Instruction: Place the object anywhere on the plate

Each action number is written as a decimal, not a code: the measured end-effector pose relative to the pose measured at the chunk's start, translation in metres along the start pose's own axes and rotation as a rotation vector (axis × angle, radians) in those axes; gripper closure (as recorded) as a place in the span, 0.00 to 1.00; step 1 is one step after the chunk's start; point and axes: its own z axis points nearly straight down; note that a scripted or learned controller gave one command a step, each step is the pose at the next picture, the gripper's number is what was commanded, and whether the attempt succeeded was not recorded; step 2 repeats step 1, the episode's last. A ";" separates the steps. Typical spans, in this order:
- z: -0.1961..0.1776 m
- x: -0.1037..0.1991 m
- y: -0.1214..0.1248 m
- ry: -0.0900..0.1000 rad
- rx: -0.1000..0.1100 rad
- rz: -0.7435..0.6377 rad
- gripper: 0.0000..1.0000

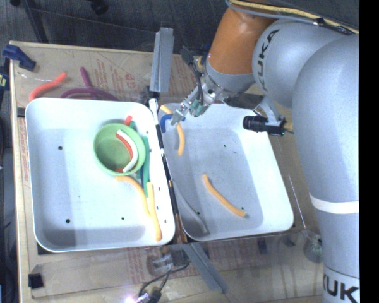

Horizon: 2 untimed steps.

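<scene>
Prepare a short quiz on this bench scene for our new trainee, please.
1. True or false: the green plate sits in the right bin.
2. Which thing lies alone on the floor of the right bin, toward its near edge? A) an orange strip B) a blue block C) a red ball
3. Fill in: the gripper hovers over the right bin's far ____ corner.

Key
1. False: the plate sits in the left bin, with a red-and-white strip lying on it.
2. A
3. Left, next to the divider between the bins, where a curved orange piece lies.
</scene>
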 end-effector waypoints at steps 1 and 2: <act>0.000 0.000 0.000 0.000 0.000 0.000 0.00; 0.000 0.000 0.000 0.000 0.000 0.000 0.00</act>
